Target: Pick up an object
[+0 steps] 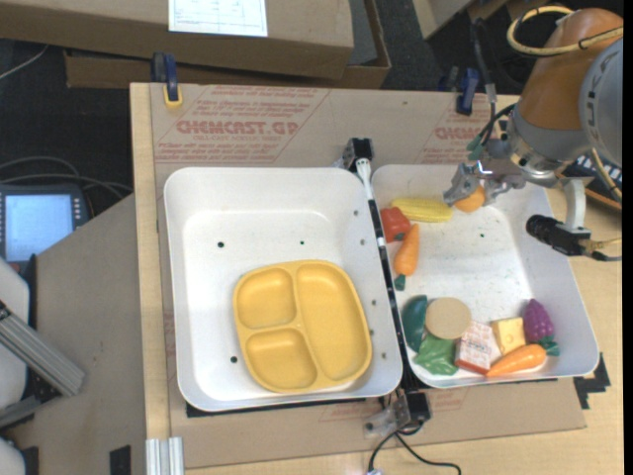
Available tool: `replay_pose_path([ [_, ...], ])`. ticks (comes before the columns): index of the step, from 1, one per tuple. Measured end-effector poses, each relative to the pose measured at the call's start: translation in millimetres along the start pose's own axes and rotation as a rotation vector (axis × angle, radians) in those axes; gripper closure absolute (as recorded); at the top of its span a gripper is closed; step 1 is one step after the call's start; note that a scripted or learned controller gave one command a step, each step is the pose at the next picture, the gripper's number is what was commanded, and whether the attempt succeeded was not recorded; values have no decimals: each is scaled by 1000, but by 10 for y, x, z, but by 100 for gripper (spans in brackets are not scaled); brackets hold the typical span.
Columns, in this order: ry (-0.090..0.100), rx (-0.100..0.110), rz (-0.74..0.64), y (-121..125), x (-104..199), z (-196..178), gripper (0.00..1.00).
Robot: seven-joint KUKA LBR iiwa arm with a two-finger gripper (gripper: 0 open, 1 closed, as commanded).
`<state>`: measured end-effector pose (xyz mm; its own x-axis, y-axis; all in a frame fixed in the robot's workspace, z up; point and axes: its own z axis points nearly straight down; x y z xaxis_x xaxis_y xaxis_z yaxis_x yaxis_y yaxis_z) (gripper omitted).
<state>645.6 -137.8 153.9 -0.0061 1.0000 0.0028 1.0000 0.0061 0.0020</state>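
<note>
The pincer (473,188) hung over the far part of the right bin (569,295), its fingers closed around a small orange object (471,201) that looked lifted just above the bin floor; the object was too small to tell which way its long axis ran. From the left: the left bin (198,265) carried a yellow divided tray (300,325) with three compartments. In the right bin, a red piece (395,223) and an orange carrot (406,251) lay by the dividing wall, the carrot's length running near to far. A yellow corn-like piece (421,210) lay crosswise just left of the pincer. Green, tan, red, yellow, purple and orange toys clustered at the near edge (480,339). Both bins sat on the tabletop (247,127).
</note>
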Motion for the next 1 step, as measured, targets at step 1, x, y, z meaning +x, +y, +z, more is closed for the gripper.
replay_pose_path([
  [1, -3, -4, -1, 140, 719, -334, 100],
])
